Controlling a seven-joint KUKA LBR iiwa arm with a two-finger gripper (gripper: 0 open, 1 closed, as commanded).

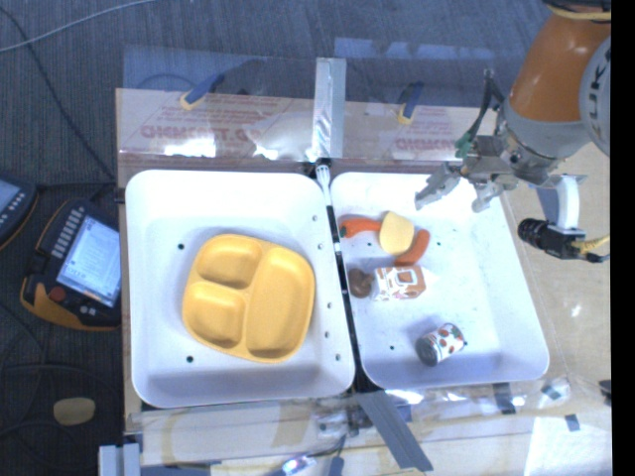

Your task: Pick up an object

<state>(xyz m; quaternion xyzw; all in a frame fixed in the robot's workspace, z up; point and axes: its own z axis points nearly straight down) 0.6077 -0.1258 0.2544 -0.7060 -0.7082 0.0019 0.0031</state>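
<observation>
Hovering over the upper right part of the right shallow white plastic bin (526, 296), the two-finger hand (458, 192) is hanging from the grey arm with the orange band (556, 62), which is reaching in from the right. The two light grey fingers (434, 189) are standing spread apart, released, with nothing between them. The hand is sitting above and to the right of the object cluster, not touching any of it.

Objects lying in the right bin:
- a pale yellow rounded piece (396, 232), resting on top of an orange-red elongated item (363, 227) near the bin's left wall;
- a small brown round object (360, 283), just beside the divider;
- a small white box with red and orange printing (401, 282), touching or nearly touching the brown object on its right;
- a small grey can with a red and white label (441, 343), lying on its side, well apart from the others, toward the near edge.

The left shallow white plastic bin (159, 365) is holding a yellow plastic compartment tray (249, 297) with three sections, sitting near the bin's middle.

A handheld pendant with a lit screen (77, 264) is lying on the grey carpet to the left of the desk.
</observation>
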